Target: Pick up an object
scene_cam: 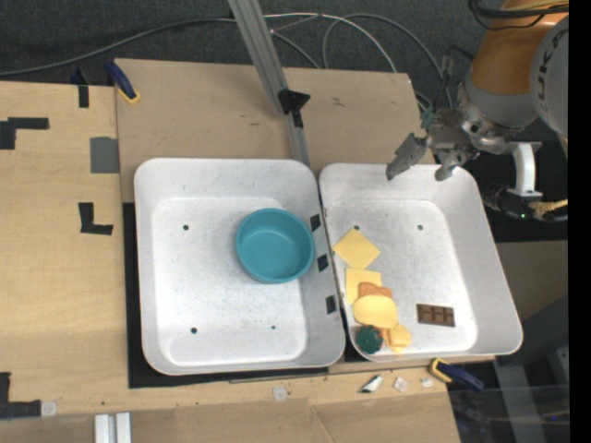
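Observation:
My gripper (424, 165) hangs over the far edge of the right bin (480, 247), open, with nothing between its two grey fingers. A blue bowl (273, 245) sits in the left bin (166, 247), right of its middle. In the right bin, near its left wall, lie a yellow square piece (355, 248), a second yellow piece (362, 281) under an orange-and-yellow lump (375, 308), a small teal object (368, 339) and a yellow bit (398, 338). A brown chocolate bar (435, 316) lies toward the front right. All objects are well in front of the gripper.
A slanted metal pole (268, 63) runs from the top down to the gap between the bins. Cables (360, 35) trail over the board behind the bins. Small clips (397, 382) lie on the bench in front of the right bin.

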Motion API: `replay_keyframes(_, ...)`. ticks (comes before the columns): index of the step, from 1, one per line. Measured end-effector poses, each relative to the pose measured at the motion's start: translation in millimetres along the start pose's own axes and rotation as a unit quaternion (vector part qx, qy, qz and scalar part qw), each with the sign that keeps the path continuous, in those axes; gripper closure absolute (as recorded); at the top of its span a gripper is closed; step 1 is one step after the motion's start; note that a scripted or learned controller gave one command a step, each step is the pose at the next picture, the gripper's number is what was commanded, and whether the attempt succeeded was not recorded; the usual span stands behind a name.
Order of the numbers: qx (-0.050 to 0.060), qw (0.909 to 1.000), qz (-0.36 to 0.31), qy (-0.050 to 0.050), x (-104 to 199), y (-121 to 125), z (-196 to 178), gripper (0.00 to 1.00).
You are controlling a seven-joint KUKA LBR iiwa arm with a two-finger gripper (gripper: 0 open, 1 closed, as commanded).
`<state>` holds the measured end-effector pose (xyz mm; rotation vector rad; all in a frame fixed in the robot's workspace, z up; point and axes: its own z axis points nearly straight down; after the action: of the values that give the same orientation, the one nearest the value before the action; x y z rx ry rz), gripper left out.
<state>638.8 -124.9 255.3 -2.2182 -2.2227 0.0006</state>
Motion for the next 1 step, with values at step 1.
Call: replay_keyframes(1,0.0,1.0,0.0,0.0,0.0,0.0,0.0,0.0)
